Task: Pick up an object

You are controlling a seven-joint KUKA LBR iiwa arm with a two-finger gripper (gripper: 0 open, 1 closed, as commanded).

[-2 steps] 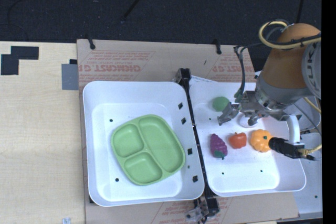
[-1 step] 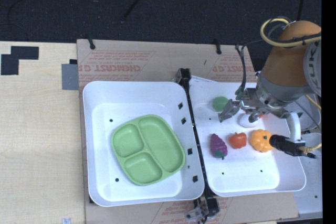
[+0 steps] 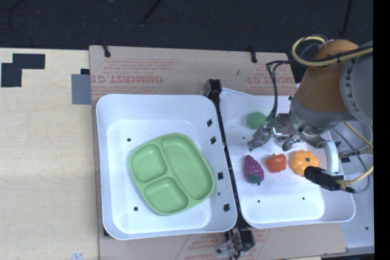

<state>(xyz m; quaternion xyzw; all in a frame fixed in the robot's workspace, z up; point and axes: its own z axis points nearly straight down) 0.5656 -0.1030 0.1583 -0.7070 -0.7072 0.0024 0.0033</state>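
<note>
Gripper (image 3: 268,136), fingers spread and holding nothing, hangs just above the grape (image 3: 253,168), with the tomato (image 3: 276,162) just right of it. Closing carelessly might nudge both aside.

The pale wooden bench (image 3: 42,149) carries a cardboard sheet (image 3: 158,73); two white bins (image 3: 116,112) rest there, at nine and three o'clock.

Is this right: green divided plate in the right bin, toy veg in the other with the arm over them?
Not quite. The camera view shows the green divided plate in the left bin, not the right. The toy veg, purple, red, orange and green, lie in the right bin, with the arm's end effector over them.
</note>
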